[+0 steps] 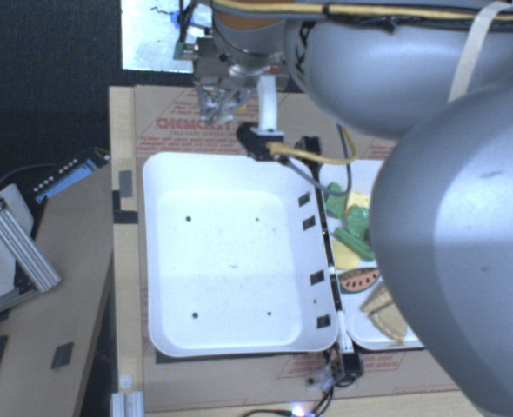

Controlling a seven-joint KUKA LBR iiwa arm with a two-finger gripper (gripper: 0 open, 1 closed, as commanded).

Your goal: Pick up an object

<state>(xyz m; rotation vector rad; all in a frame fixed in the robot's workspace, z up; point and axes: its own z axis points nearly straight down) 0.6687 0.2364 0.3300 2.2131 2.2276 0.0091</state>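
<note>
Hovering metal pincer point(219, 104), smooth white bin point(165, 233)

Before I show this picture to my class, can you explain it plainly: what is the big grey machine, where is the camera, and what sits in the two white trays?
The grey bulk is a robot arm reaching in from the right, seen by one camera fixed above the bench and looking down at a slant. Its gripper hangs beyond the far edge of the left bin; nothing is visible between its fingers. The right bin, largely hidden by the arm, holds small toys: green pieces, something yellow, a watermelon-like slice and a tan piece.
</note>
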